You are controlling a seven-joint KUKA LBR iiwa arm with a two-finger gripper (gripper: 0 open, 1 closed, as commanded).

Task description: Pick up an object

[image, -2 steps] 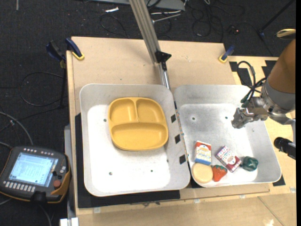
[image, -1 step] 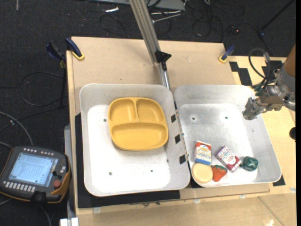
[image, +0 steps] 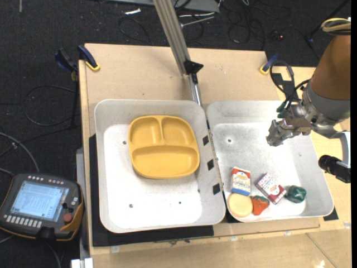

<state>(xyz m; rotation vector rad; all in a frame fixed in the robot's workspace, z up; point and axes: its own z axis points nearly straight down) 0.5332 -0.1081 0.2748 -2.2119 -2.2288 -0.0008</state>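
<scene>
— Where is the gripper [image: 274,139] from your side?

— I see it above the right bin [image: 245,121], over its bare upper part, with nothing under it. If it is released or clenched, I cannot tell; it looks only as a dark grey lump.

— And the objects?

— All lie well apart from it, at the bin's near edge: a flat carton [image: 241,181] with a red top, a small pink box [image: 269,186], a round pale disc [image: 240,205], a red strawberry [image: 260,204] and a dark green lump [image: 296,194]. In the left bin [image: 111,149] I see a smooth yellow divided tray [image: 164,146].
</scene>
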